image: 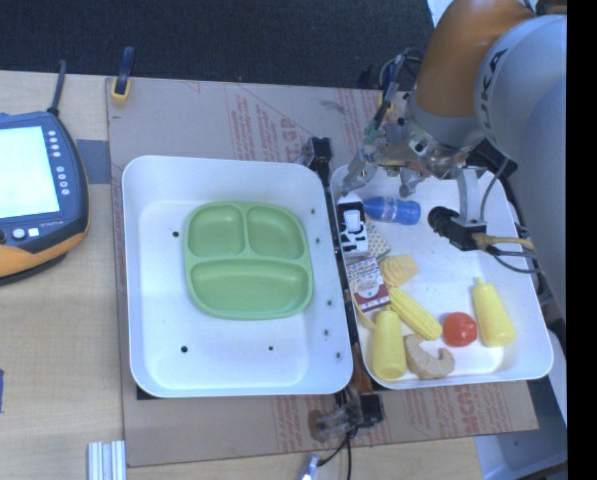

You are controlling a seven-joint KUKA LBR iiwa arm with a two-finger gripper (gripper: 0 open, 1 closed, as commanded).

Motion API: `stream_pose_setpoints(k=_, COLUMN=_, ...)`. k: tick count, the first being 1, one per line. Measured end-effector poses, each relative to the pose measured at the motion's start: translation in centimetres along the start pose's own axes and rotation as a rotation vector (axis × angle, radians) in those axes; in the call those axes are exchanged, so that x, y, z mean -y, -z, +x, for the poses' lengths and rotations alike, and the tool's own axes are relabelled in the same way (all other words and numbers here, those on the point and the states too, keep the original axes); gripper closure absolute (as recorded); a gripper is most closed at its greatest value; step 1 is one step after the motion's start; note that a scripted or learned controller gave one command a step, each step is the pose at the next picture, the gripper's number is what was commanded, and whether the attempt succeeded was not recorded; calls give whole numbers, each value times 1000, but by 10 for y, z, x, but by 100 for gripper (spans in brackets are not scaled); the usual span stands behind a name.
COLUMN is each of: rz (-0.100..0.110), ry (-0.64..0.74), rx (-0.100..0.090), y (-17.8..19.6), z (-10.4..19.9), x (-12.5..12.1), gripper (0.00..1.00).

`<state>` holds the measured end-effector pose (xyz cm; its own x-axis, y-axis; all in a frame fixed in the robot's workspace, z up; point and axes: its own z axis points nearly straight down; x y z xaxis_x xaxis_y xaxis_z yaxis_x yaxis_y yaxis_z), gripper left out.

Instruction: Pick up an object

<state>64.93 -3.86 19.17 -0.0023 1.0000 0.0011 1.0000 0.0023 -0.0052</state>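
The gripper (383, 176) hangs with its fingers (355, 175) spread and empty above the blue bottle (392, 209), which lies at the far end of the right bin (534, 366). The bottle is round and could roll from a closing pinch. The box (352, 225) just beside it might snag one finger.

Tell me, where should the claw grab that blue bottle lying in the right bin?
Probably across the middle of the blue bottle, coming straight down from above. It lies flat on its side, its long axis running left to right, so the round body offers two opposite sides to pinch. The white bin floor just below it is bare, though a patterned packet crowds its left end.
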Motion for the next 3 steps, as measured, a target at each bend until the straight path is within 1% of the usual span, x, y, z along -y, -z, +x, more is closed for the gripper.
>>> stream_pose_setpoints(k=1, rz=-5, ry=1, rx=1, y=1, z=4, x=-6, gripper=0)
stream_pose_setpoints(k=2, rz=-1, ry=2, rx=3, y=0, z=-15, x=63, gripper=0)
stream_pose_setpoints(k=3, rz=-12, ry=1, rx=0, y=-82, z=-59, x=58, gripper=0)
